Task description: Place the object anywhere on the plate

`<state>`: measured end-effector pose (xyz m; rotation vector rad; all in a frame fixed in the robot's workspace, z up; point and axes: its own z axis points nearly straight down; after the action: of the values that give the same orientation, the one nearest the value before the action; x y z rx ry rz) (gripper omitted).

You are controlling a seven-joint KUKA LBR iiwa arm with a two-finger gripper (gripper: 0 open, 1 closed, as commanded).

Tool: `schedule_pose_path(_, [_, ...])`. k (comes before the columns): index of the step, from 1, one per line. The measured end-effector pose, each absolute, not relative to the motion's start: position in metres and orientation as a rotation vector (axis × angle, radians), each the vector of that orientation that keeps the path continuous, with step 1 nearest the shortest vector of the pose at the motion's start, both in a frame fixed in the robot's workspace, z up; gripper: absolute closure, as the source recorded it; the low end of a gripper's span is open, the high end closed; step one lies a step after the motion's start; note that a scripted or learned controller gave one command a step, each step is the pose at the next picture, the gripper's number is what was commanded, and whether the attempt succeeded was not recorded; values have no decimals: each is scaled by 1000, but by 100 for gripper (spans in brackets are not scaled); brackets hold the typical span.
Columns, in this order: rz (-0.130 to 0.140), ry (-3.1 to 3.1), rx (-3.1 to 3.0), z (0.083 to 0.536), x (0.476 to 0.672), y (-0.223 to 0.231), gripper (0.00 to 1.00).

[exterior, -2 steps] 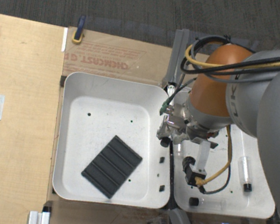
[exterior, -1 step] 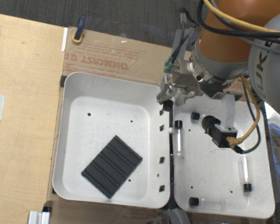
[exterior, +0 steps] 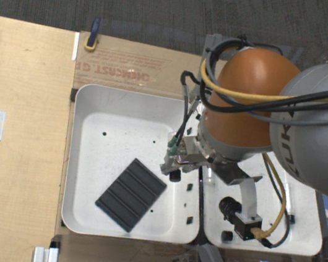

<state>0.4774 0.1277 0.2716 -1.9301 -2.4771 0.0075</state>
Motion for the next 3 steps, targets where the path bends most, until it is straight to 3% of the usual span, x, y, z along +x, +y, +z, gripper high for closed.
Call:
schedule_pose_path(1, [3, -2829, -1367, 302, 516, 165, 100])
schedule_pose_path(2, [5, -2882, -1244, 246, 478, 163, 100])
schedule_pose_path(3, [1, -2928, -1142, 292, 479, 117, 100])
